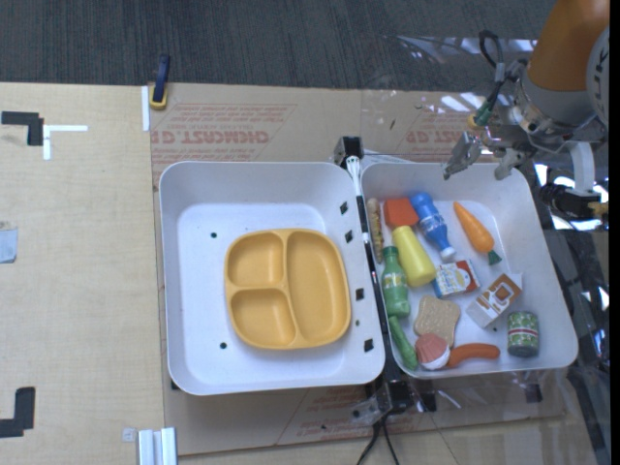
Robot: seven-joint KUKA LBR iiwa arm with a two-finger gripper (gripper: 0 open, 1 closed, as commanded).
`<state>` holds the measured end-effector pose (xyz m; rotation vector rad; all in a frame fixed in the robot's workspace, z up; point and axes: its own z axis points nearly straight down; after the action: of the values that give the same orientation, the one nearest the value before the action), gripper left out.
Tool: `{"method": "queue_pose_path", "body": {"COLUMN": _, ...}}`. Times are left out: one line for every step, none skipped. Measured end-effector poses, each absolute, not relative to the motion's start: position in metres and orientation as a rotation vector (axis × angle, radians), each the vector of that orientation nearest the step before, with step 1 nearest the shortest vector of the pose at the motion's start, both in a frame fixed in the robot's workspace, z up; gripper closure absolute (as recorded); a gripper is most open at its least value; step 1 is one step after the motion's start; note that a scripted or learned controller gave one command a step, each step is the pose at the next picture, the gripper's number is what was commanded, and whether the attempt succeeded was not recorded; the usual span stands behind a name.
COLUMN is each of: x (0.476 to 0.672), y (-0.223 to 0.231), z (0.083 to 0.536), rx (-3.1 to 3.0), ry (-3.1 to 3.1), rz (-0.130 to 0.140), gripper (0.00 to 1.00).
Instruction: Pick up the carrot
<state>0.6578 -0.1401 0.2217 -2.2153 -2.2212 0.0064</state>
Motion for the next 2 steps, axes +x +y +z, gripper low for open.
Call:
{"method": "queue_pose_path", "body": {"x": 0.658, "y": -0.178, "z": 0.12, "rx": -2.047, "ry": -2.379, "rz": 0.004, "gripper": 0.0}}
{"method": "queue_pose_path", "body": {"x": 0.614, "y": -0.194, "z": 0.091, "rx": -2.195, "ry": -2.244, "rz": 0.003, "gripper": 0.0}}
